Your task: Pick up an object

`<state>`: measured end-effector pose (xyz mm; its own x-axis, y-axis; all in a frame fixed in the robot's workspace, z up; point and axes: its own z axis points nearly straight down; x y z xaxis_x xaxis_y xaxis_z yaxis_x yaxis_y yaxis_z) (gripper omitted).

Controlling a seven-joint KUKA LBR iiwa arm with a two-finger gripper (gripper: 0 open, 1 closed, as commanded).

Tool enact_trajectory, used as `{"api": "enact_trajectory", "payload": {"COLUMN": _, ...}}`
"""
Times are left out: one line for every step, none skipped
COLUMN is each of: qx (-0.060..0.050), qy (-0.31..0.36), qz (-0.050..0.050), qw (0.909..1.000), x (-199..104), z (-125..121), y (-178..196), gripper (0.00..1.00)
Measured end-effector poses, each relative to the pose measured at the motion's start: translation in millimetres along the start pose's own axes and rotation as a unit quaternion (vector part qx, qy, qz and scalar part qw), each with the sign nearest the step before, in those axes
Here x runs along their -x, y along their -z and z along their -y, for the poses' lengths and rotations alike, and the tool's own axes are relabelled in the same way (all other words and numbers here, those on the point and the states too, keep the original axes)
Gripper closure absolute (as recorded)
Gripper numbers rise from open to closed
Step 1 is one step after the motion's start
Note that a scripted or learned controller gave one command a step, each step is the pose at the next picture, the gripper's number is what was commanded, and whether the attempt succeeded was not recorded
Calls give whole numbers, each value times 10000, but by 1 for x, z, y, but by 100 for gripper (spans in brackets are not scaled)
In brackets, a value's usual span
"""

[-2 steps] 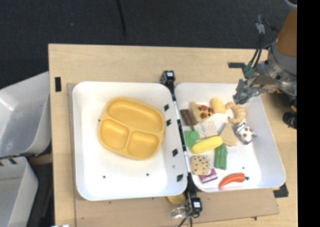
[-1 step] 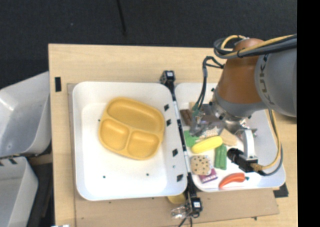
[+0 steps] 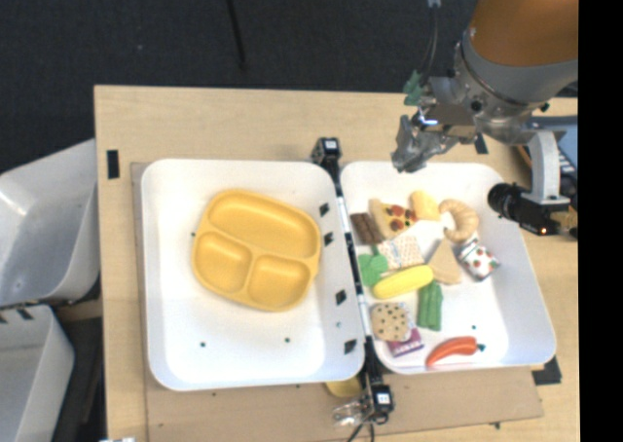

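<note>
Wooden bench (image 3: 117, 128) on dark floor carries two white bins. Left bin (image 3: 165, 333): yellow tray (image 3: 258, 250). Toy food (image 3: 419, 265) crowds right bin's (image 3: 516, 323) left half. Gripper (image 3: 414, 153) above its far rim; finger state indeterminate.

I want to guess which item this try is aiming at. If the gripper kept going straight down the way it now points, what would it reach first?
Probably bare floor at the far rim of the right bin. The gripper hangs above that edge, short of the toy food; the pizza slice lies nearest. Depth is hard to judge from this slanted view.
</note>
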<state>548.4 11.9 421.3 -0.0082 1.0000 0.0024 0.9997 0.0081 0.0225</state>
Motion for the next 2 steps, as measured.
{"api": "enact_trajectory", "payload": {"qx": -121, "qy": -52, "qz": 22, "qw": 9999, "x": 40, "z": -11, "y": -73, "gripper": 100}}
{"api": "enact_trajectory", "payload": {"qx": -47, "qy": -31, "qz": 13, "qw": 10000, "x": 56, "z": 34, "y": 25, "gripper": 100}}
